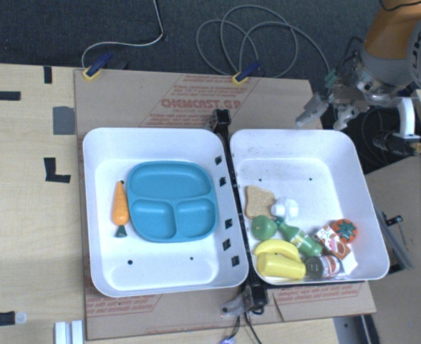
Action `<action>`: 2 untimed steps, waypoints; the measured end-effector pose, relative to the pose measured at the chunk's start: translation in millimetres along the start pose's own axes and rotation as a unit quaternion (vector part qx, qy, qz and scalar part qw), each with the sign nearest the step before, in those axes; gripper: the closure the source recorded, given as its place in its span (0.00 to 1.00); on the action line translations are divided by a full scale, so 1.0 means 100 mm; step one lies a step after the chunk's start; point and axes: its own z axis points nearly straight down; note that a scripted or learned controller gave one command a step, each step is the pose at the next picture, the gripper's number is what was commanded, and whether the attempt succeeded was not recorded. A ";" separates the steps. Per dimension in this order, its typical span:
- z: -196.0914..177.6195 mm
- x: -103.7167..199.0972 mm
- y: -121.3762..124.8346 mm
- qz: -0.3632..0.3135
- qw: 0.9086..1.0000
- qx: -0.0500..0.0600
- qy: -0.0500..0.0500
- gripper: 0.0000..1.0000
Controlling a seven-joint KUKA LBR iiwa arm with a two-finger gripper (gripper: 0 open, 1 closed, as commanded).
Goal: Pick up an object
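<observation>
Two white bins sit side by side on your worktop [24,192], and the pincer [330,113] hangs above and beyond the far right corner of the right bin [296,153], outside its rim, over the cardboard sheet [189,99]. Its fingers [312,112] are spread apart with nothing between them.

Everything you could pick lies well apart from the pincer. In the right bin the objects crowd the near half: a tan toast slice [258,200] near the divider, a small white piece [286,208] just beside it, a green item [263,227] below the toast, a green bottle-like toy [302,239] angled toward the near right, a yellow banana [275,248] touching a yellow block [281,266], and a red and white packet [336,246] in the near right corner. The far half of that bin, nearest the pincer, is bare white floor.

In the left bin [103,149] you see a blue divided plate [172,200] lying flat in the middle, with an orange carrot [119,205] just beside its left edge, lying lengthwise with its green end toward you. Both are farther still from the pincer.
</observation>
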 end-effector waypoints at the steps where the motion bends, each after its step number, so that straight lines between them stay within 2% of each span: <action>1: 0.73 -0.66 -0.06 0.001 1.000 0.002 0.000 0.00; 2: 0.86 -0.08 -0.93 0.000 1.000 0.001 0.001 0.00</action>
